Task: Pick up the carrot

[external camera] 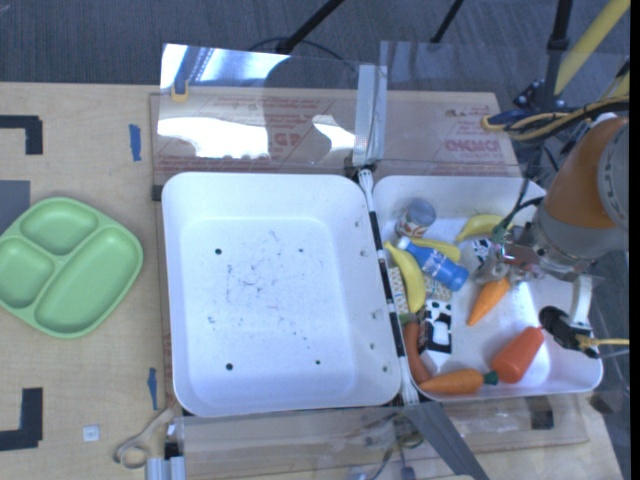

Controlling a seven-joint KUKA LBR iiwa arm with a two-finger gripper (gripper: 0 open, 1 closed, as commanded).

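Observation:
An orange cone-shaped carrot (486,301) lies in the right bin (570,373), its point toward the front left. My gripper (500,260) is directly over the carrot's wide end, at or just touching it. A second, longer carrot (452,381) with a green stub lies along the bin's front wall. The grey arm with its orange band (585,183) reaches in from the right.
Packed into the right bin are a banana (408,276), a blue bottle (440,265), a grey can (419,213), a yellow piece (482,226), a black-and-white item (437,326) and a red-orange vegetable (517,355). The left bin (190,368) adjoins it. A green divided plate (65,265) sits far left.

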